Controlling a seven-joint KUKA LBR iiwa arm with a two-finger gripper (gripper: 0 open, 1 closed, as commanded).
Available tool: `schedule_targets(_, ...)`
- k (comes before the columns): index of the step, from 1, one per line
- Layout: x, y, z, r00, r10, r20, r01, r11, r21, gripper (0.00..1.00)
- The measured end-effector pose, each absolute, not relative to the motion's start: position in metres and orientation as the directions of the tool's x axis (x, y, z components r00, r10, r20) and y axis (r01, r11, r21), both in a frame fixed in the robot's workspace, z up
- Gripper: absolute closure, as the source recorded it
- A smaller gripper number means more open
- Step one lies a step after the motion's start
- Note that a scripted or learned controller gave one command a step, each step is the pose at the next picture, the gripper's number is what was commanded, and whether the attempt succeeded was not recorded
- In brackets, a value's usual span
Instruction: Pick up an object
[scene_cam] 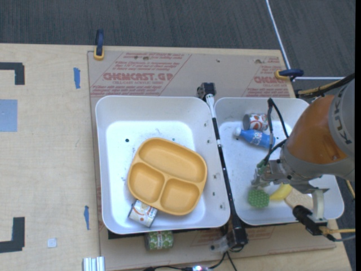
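Two white bins sit side by side. The arm (321, 140) reaches from the right over the right bin (237, 205), low, seemingly to pick from it. The left bin (104, 151) holds a yellow tray (167, 175) lying on a can (142, 213). In the right bin lie a blue bottle (255, 138) and a small can (255, 121). The gripper (265, 176) hangs just above a green ball (258, 198) beside a banana (280, 193); its grip cannot be judged.
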State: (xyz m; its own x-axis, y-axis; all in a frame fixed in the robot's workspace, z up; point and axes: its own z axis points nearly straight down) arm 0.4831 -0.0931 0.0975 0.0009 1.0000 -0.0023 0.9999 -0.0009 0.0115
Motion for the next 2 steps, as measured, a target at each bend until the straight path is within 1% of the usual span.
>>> schedule_targets(1,0.483,-0.093,0.097,0.001,1.0,-0.002,1.0,-0.001,0.011,0.0)
schedule_targets(2,0.483,-0.096,0.086,-0.001,1.0,0.001,1.0,0.001,0.002,0.0)
